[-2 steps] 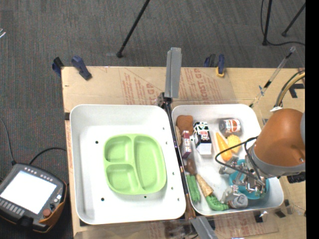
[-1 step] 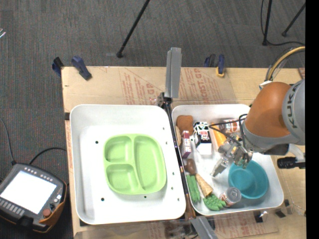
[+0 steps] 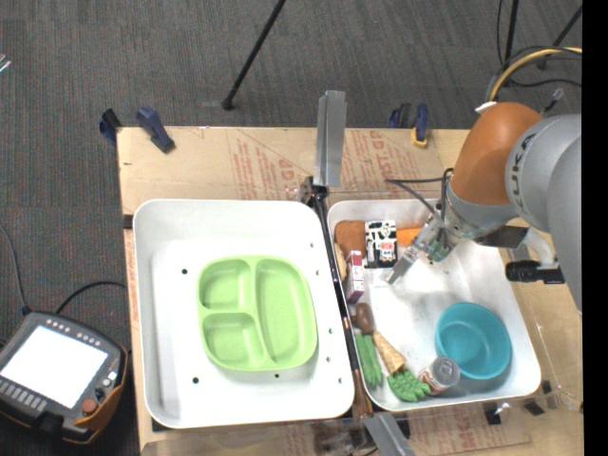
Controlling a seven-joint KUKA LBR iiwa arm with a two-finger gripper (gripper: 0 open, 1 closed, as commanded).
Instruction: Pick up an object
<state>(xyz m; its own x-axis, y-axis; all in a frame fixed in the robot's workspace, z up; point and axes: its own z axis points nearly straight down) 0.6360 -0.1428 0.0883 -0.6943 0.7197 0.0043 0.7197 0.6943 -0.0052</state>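
The grey arm with its orange band reached in from the right, and its two-finger gripper (image 3: 407, 266) hung low over the back part of the right-hand shallow white bin (image 3: 525, 350). Whether the gripper was spread or pressed together could not be told, and nothing could be seen pinched in it.

Just to the gripper's left lay a small white carton with black patches (image 3: 380, 241), close enough that it seemed almost to touch. An orange block-shaped object (image 3: 351, 233) lay behind that carton against the bin's back-left corner, and a slim red-and-white packet (image 3: 357, 272) lay along the left wall. A round teal plastic bowl (image 3: 472, 340) sat well apart, toward the front right. A small grey-topped can (image 3: 442, 374), green leafy toy pieces (image 3: 407, 385) and a tan cone (image 3: 388, 351) lay along the front.

The left-hand white bin (image 3: 161, 302) held a light-green three-compartment plastic plate (image 3: 256, 313).
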